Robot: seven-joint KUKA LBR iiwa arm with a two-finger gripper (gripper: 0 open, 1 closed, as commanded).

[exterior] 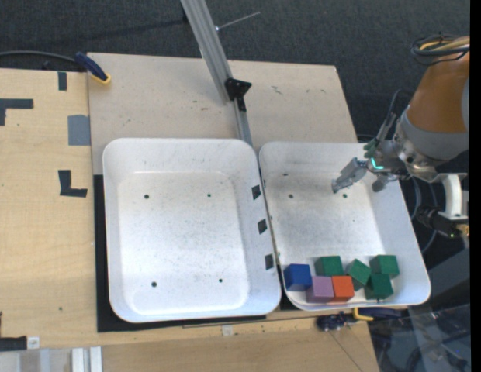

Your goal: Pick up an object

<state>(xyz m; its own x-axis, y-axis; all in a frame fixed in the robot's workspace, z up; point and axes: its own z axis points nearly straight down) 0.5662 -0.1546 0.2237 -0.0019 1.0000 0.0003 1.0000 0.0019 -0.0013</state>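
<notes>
Several small blocks lie huddled along the near edge of the right bin (396, 208): a blue block (298, 275), a purple block (323, 287), an orange block (343, 287) and several green blocks (360, 271). My gripper (354, 173) hovers over the far right part of that bin, well away from the blocks, with its fingers pointing left. Nothing is between its fingers.
The left bin (116, 208) sits beside the right one, with black clips along the shared wall. A grey metal bar (209, 41) slants across the bench behind the bins. The orange-banded arm (438, 103) enters from the right.
</notes>
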